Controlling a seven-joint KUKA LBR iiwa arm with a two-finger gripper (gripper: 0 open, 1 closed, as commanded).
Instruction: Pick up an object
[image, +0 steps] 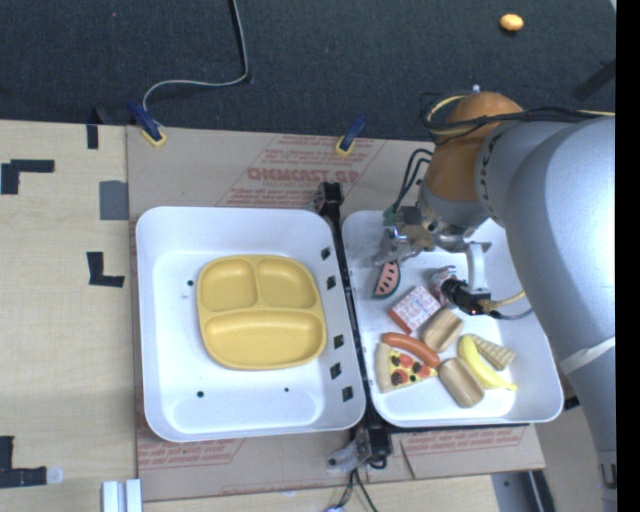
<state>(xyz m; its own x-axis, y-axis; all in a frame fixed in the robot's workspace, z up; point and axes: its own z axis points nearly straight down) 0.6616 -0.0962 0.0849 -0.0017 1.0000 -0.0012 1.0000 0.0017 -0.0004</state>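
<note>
Bench dressing around the bins

Blue-and-yellow clamps and pin the cardboard sheet at its top edge, a white cable loops across the dark floor upper left, and a small orange ball sits upper right.

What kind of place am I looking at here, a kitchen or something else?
Most likely a robot test lab, not a kitchen. A grey robot arm reaches over two white bins taped onto cardboard, the food looks like plastic toys, and loose cables trail across the bench.

Yellow divided plate in white left bin — red/green watermelon slice, yellow banana in right bin.
</note>
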